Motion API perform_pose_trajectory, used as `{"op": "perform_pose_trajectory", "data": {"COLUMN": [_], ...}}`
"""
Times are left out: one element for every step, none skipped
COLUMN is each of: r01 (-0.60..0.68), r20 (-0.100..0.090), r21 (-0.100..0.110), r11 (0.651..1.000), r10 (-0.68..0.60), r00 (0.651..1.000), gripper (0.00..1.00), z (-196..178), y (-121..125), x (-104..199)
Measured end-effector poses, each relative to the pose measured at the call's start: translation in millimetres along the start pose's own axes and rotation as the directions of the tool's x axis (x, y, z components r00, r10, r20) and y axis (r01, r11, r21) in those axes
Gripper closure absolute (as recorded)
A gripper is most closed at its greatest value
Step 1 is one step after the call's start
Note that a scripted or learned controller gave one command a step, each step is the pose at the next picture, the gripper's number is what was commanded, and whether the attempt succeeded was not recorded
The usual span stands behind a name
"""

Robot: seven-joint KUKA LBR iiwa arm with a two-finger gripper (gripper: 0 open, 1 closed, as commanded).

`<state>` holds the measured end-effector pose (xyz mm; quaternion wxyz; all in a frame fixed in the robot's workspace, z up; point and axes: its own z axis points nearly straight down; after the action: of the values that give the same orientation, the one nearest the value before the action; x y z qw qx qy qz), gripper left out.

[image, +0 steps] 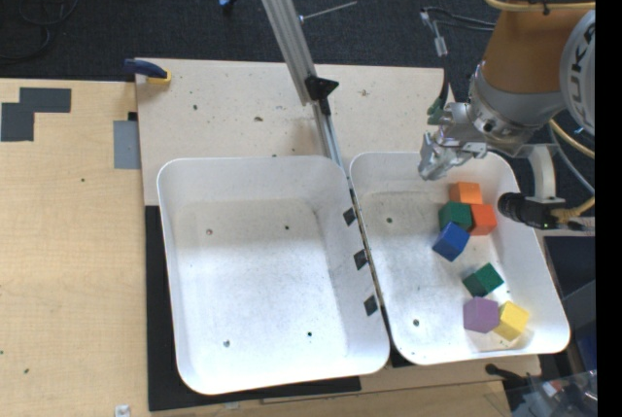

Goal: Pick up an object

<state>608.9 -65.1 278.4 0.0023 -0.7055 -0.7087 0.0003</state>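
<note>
The right bin (408, 211) holds several small blocks. Two orange blocks (473, 204) sit at the back, next to a green block (454, 216) and a blue block (450, 241). Nearer the front lie a dark green block (482, 280), a purple block (480, 315) and a yellow block (513, 320). My gripper (439, 160) hangs above the bin's back part, just behind and left of the orange blocks. Nothing shows between its fingers.
The left bin (253, 269) stands beside the right one, with a row of black clips (358, 258) along the shared rim. A slanted aluminium bar (292, 46) rises behind the bins. The bench top lies to the left.
</note>
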Motion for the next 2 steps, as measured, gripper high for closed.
{"op": "perform_pose_trajectory", "data": {"r01": [-0.001, 0.0], "r20": [0.001, 0.001], "r21": [0.001, 0.002], "r11": [1.0, 1.0], "r10": [0.001, 0.0], "r00": [1.0, 1.0], "gripper": [1.0, 1.0], "z": [8, 29], "y": [-7, -11], "x": [41, 96]}}
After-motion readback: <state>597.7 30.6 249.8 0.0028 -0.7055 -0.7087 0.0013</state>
